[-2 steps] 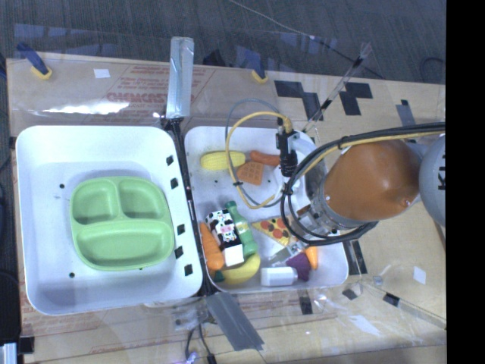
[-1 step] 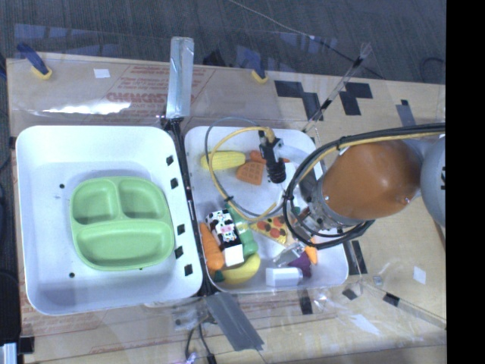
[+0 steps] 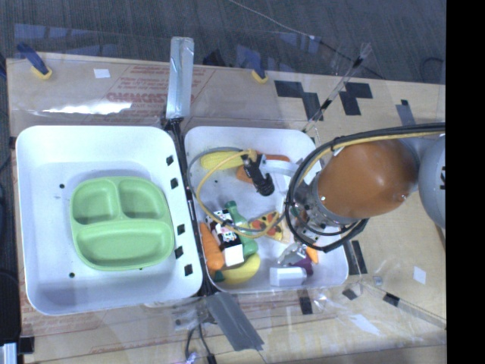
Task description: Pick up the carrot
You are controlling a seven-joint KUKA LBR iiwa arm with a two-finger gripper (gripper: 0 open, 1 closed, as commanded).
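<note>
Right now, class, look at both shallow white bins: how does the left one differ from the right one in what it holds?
The left white bin holds one thing, a green divided plate lying flat; the right white bin holds a jumble of small things, among them an orange carrot by its left wall. The grey arm with the orange band hangs over the right bin, not the left. Both are shallow, white and side by side.

From my remote seat I can make out faint red printing on the clear sheet taped over the desk behind the left bin, but the letters appear reversed and too blurred to read. I can read no other text, number or brand.
</note>
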